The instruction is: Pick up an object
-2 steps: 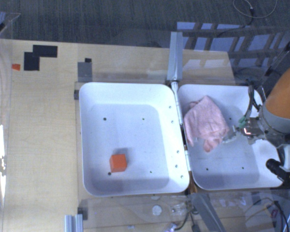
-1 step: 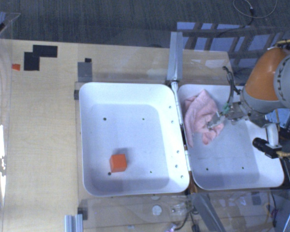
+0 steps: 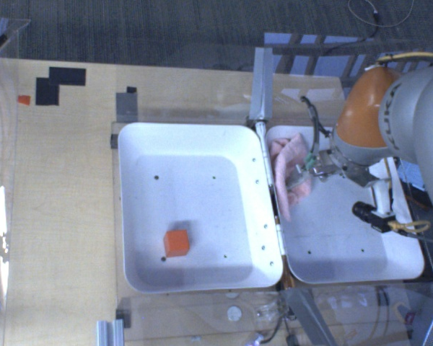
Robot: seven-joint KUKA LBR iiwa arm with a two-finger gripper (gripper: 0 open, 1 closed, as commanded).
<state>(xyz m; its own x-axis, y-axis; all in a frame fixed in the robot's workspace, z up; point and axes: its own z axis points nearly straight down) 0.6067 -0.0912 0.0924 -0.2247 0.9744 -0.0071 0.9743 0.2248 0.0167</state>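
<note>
- Arm (image 3: 390, 114) reaches in from the right, and we see its gripper (image 3: 305, 170) low in the right bin (image 3: 361, 258), at the pink cloth (image 3: 289, 168).
- We place that cloth bunched along the bin's left wall, in its far-left part, running from the far corner toward the middle.
- We see the gripper's tip touching or pressed into the cloth's right edge, but we cannot tell how far the hand is spread, nor whether any fabric sits between its tips.
- We judge the step in hand to be the grasp itself: the approach looks finished, and a lift is not yet evident.
- We think the next move calls for a firm pinch on a fold, then a straight rise clear of the bin wall; soft cloth may slip or trail.
- We also note an orange block (image 3: 177, 243) in the left bin (image 3: 195, 139), near its near-left part, well apart from the gripper and untouched.
</note>
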